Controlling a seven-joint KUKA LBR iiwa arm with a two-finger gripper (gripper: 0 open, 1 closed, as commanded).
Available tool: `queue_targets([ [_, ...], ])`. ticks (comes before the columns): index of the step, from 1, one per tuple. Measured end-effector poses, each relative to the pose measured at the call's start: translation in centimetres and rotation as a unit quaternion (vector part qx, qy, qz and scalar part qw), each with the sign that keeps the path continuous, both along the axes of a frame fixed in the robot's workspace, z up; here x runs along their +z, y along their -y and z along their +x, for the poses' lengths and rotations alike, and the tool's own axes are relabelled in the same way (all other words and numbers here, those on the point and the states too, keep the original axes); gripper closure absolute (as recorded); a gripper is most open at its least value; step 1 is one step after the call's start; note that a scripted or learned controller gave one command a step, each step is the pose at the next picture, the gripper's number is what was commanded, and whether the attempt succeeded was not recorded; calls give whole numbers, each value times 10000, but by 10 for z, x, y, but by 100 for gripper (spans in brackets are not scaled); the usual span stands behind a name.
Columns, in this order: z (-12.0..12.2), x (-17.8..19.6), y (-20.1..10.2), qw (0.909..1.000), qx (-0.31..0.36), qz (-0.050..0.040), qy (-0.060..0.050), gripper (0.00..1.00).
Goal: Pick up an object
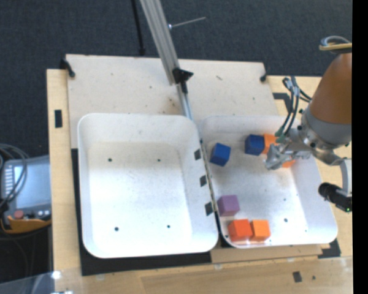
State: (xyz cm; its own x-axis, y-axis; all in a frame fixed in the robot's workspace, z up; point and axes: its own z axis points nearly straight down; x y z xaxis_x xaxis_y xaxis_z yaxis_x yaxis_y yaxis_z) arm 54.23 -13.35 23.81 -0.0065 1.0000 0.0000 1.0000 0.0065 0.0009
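Observation:
The gripper [276, 158] hangs low over the upper right part of the right bin [306, 219], under the grey wrist and orange band of the arm. It sits right over an orange block [270, 142] that lies beside a blue block [254, 144]; part of the orange block is hidden by the gripper. Another blue block [220, 154] rests near the bin's left wall. A purple block [228, 204] lies lower down, and two orange blocks [248, 229] sit side by side at the bin's front edge.
The left bin [141, 182] lies next to the right one, with black clips along the shared wall. A slanted metal pole [162, 35] rises behind the bins. A control pendant [21, 188] and cables lie off the bench at left.

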Motion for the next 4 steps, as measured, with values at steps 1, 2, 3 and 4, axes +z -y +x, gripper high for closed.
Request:
queue_targets([
  [1, 11, -8, -57, 10000, 3, 7, -15, 100],
  [2, 27, -1, -110, 10000, 8, 8, 7, 100],
  [3, 33, 1, -153, 10000, 4, 7, 3, 100],
  [4, 36, -9, -202, 10000, -1, -1, -13, 100],
])
